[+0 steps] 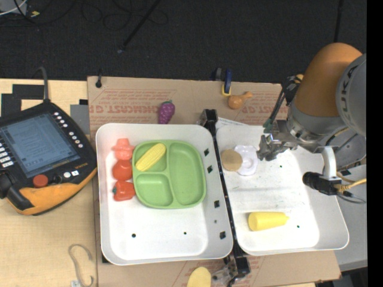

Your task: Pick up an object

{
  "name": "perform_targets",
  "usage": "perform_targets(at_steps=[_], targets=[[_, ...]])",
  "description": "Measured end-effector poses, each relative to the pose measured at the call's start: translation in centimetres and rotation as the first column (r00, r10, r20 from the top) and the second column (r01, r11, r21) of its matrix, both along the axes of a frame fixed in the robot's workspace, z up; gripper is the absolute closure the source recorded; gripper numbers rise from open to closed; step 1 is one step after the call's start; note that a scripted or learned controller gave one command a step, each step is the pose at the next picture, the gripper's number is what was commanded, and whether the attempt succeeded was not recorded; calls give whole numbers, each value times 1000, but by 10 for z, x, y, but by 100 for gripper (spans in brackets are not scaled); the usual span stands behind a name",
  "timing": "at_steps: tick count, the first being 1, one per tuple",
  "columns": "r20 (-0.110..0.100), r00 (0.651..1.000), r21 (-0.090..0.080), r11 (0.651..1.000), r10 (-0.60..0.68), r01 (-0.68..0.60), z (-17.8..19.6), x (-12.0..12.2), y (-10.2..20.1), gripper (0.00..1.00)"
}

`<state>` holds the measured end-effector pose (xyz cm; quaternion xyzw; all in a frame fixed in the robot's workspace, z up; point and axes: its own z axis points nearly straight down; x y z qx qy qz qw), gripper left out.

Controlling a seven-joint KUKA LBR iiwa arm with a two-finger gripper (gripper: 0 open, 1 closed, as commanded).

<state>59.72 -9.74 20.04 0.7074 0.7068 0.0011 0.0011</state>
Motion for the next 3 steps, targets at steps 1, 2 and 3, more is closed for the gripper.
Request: perform_targets(at_steps=[1, 2, 3], targets=[[-2, 1000, 0, 1000, 1, -1, 29, 0, -1, 100], [-7, 1000, 3, 1000, 4, -4, 37, -17, 50, 100], [-8, 1000, 2, 1000, 2, -2, 36, -37, 83, 100]])
